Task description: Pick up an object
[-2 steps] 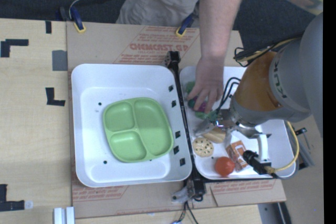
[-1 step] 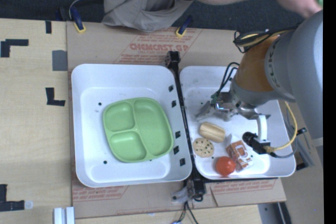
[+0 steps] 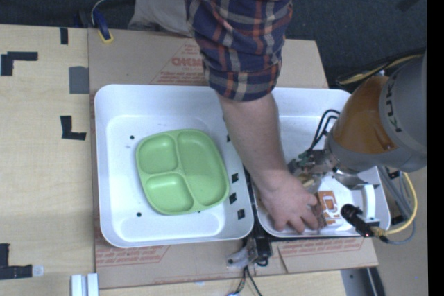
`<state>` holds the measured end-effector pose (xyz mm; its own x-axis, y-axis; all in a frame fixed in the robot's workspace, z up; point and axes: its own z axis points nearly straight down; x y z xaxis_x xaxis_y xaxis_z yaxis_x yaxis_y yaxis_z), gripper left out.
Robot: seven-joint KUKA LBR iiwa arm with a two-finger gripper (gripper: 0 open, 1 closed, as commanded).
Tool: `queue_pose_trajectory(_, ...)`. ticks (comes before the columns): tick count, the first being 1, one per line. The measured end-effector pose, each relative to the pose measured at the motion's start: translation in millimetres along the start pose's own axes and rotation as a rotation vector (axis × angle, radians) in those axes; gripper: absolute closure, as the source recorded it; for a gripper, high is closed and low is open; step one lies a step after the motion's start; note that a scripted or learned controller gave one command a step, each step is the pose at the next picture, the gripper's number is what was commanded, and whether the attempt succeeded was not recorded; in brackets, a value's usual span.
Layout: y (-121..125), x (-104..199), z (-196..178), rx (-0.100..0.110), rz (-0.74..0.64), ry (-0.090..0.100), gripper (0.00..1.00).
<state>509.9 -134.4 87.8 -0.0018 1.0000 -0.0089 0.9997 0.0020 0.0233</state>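
My gripper [image 3: 331,192] hangs low over the front of the right bin [image 3: 305,123], below the arm's orange band [image 3: 362,123]. A small orange and white object [image 3: 328,207] lies on the bin floor right beside it. A person's hand [image 3: 286,204] rests in the same bin, touching or nearly touching that object from the left. The hand and the gripper body hide how the object sits. In the left bin [image 3: 111,114] lies a green divided plate [image 3: 182,171].
A person in a plaid shirt [image 3: 243,3] leans over the bench from the back, forearm [image 3: 253,128] crossing the right bin's left half. Cables [image 3: 320,132] hang by the wrist. Cardboard [image 3: 146,59] lies under both bins.
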Motion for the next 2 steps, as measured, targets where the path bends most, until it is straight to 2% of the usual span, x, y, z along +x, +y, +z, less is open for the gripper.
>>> queue_pose_trajectory(1, 1.4, 0.3, -10.6, -0.002, -0.001, 0.001, 1.0)
queue_pose_trajectory(2, -24.2, 15.9, -77.7, 0.024, 0.001, 0.009, 1.0)
